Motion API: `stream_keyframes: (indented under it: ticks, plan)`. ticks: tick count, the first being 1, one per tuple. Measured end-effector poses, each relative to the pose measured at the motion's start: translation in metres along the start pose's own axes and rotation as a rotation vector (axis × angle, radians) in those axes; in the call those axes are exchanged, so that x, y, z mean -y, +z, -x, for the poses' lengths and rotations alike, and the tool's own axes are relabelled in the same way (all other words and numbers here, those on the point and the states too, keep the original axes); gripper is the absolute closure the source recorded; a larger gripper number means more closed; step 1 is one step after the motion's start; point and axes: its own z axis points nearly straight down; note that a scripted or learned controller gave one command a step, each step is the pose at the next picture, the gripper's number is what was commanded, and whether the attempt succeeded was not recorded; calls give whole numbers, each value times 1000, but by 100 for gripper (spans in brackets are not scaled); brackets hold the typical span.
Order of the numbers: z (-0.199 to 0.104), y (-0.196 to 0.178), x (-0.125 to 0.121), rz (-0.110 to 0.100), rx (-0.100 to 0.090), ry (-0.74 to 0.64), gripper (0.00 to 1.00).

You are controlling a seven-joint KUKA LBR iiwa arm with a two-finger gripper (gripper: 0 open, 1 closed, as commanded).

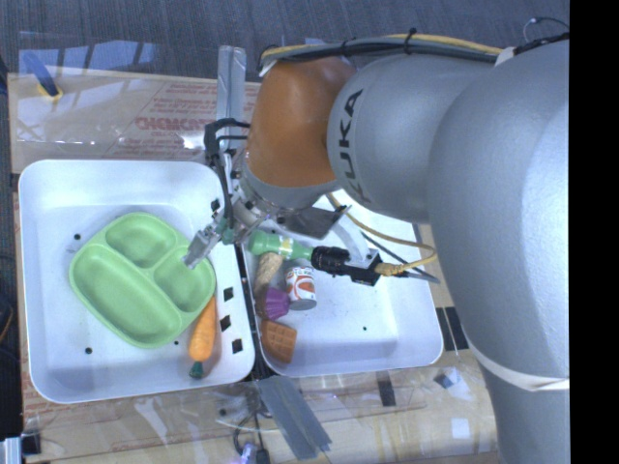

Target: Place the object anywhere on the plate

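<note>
A green divided plate (135, 276) lies in the left white bin (48, 211). My gripper (205, 244) hangs over the plate's right rim, near the wall between the two bins. I see nothing held in it. An orange carrot (203, 333) with a green stem lies on the bin floor, just off the plate's lower right edge and below the gripper. The arm's orange band and grey body cover much of the right bin's upper part.
The right bin (387, 332) holds a green-and-yellow corn-like piece (278, 246), a small can (301, 287), a purple item (275, 304) and a brown waffle-like piece (279, 340), all clustered at its left side. A black cable plug (340, 262) hangs above them.
</note>
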Motion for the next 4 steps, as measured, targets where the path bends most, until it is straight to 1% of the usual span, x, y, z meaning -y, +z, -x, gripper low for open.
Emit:
stream_keyframes:
  ticks: [1, 2, 4]
  plan:
    - [0, -10, 0, -1, 0, -3, 100]
    - [0, -10, 0, -1, 0, -4, 0]
    - [0, -10, 0, -1, 0, -4, 0]
